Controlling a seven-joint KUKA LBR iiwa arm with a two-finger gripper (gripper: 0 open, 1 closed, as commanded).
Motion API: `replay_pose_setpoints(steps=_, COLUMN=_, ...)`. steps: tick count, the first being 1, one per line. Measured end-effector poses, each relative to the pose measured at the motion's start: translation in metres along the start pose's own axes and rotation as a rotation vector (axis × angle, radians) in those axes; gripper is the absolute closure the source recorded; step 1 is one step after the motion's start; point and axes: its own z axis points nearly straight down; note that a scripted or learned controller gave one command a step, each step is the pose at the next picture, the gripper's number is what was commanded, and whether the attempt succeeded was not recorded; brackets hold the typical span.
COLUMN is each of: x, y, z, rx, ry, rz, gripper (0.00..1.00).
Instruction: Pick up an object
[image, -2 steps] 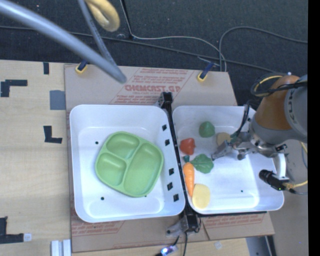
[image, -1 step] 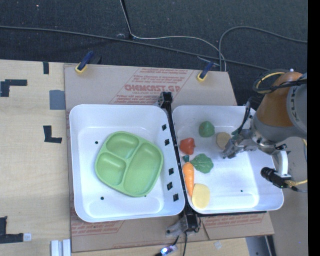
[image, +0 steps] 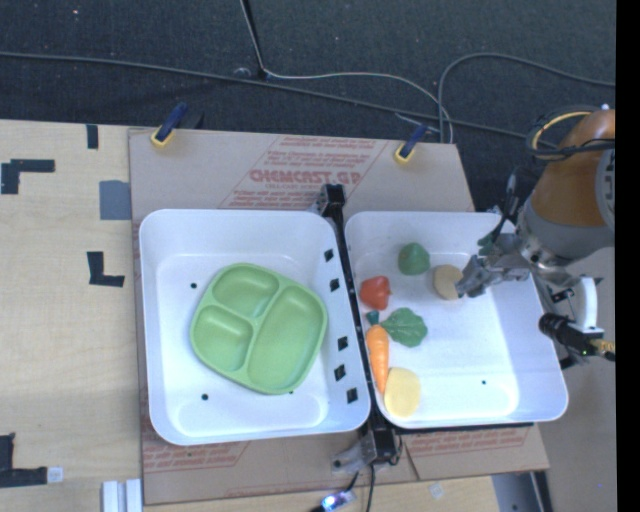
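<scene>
Gripper (image: 470, 285), opening impossible to tell, touches a small tan ball (image: 446, 281) at its nine o'clock; likely light, smooth, best pinched across its middle.

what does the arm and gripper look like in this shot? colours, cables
The arm is grey with a rounded orange band above the wrist. Thin yellow and black cables loop over the top of the orange part. The gripper at its end is a small two-finger unit, dark grey to black. I can read no markings on either.
</scene>
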Motion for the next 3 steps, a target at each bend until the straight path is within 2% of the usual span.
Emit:
replay_pose_setpoints(steps=1, x=0.004, y=0.003, z=-0.043, rx=0.0, ry=0.0, rz=0.0, gripper=1.0)
replay_pose_setpoints(steps=2, x=0.004, y=0.004, z=-0.064, rx=0.003, ry=0.001, rz=0.001, gripper=1.0)
replay_pose_setpoints(steps=3, x=0.052, y=0.014, z=-0.054, rx=0.006, ry=0.002, rz=-0.003, gripper=1.0)
